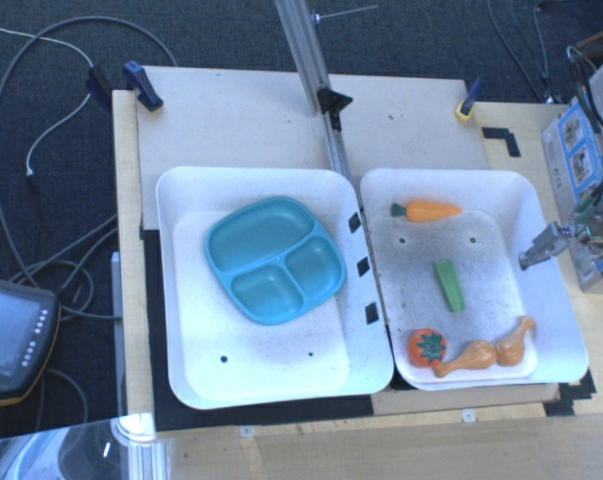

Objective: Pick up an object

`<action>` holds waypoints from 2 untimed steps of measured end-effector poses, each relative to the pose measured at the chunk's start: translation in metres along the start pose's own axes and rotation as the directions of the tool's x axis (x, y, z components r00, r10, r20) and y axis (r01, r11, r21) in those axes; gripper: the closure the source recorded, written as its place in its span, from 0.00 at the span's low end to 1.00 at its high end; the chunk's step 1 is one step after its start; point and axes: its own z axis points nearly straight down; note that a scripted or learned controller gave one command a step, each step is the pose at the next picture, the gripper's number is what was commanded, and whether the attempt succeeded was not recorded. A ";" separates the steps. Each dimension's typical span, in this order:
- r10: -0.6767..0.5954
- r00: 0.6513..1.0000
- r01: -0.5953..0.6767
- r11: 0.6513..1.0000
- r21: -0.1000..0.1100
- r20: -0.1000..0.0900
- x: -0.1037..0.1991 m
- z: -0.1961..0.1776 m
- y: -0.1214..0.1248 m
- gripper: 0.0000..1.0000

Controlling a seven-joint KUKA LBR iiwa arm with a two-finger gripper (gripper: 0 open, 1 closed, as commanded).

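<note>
At the right rim of the right-hand bin [541,203], the gripper [533,256] hung over the bin's right edge with nothing visibly in it — whether it stood wide or narrow could not be told from above. The candidates for picking lay well apart from it: a carrot [428,210] near the bin's far edge, a green block [448,284] at the middle, and a tomato [427,347] touching two drumstick-shaped pieces [481,351] along the near edge. The left-hand bin [181,268] carried a blue divided plate [273,259]. The risks from here were plain enough: a descent at the rim would meet the bin wall and close on air, while a reach into the near-edge cluster could nudge the crowded pieces aside — the block, lying alone, looked the safer target.
</note>
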 end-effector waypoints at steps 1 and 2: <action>0.000 1.000 0.000 1.000 0.000 0.000 0.000 0.000 0.000 0.00; 0.002 1.000 -0.002 1.000 0.005 -0.002 -0.007 0.045 -0.002 0.00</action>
